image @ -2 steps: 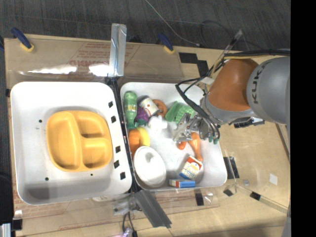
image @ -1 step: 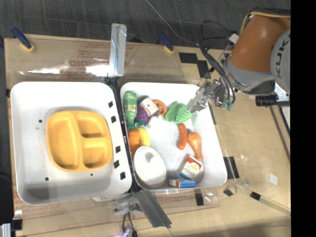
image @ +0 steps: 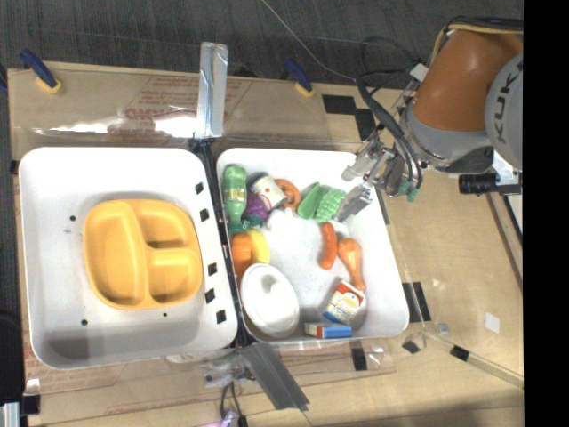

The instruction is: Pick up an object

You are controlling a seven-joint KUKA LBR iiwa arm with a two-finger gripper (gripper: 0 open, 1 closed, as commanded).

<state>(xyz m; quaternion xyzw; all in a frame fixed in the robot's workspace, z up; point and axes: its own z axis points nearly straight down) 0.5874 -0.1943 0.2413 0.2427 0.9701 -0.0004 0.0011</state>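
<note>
Bare white floor opens mid-way in the right bin (image: 298, 274); the gripper (image: 363, 188) hovers at its far-right rim, seemingly open and empty.

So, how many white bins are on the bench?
2. The left bin holds a yellow divided tray. The right bin, beside it, holds the small toy items; the gripper is above its far right corner.

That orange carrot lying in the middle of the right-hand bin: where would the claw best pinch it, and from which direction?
Probably across the middle of the carrot, coming straight down from above. It lies flat and runs lengthwise up and down the view, so fingers closing from left and right would span its narrow width. White bin floor shows on its left; the drumstick-like piece sits close on its right, leaving less room there.
</note>
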